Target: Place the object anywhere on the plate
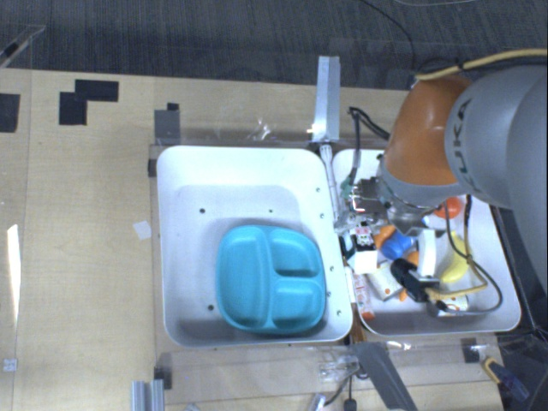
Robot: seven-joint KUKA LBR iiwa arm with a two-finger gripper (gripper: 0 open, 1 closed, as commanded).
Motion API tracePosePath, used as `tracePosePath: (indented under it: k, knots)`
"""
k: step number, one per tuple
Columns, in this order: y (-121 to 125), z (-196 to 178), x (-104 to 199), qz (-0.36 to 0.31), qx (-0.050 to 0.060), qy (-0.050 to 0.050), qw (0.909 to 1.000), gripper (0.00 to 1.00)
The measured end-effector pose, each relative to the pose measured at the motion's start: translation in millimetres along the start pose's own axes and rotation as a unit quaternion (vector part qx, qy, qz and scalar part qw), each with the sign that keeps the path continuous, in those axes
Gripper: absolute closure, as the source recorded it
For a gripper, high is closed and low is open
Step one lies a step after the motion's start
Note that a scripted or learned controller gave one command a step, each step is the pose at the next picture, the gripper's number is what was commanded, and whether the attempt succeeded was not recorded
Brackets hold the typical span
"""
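Camera view: blue divided plate [270,276] lay in the left bin [184,187], toward its near right corner. Both bins stood on the tabletop [77,255]. Arm [505,135] reached over the right bin [507,308]; gripper [364,219] was low at that bin's left side, close to the wall between the bins. Gripper state: could not tell, wrist hid it. Small objects crowded the right bin: blue object [396,247] just beside the gripper, yellow object [455,268] further right, orange ball [451,205] behind
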State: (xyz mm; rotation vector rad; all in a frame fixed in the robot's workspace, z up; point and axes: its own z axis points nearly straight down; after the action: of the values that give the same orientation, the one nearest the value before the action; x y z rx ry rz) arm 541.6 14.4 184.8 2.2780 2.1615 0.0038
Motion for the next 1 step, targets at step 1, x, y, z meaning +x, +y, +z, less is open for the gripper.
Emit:
tracePosePath:
  k: [1]
  knots:
    - [-18.9,0.5,70.1,0.011,0.000,0.000,0.9999,1.00]
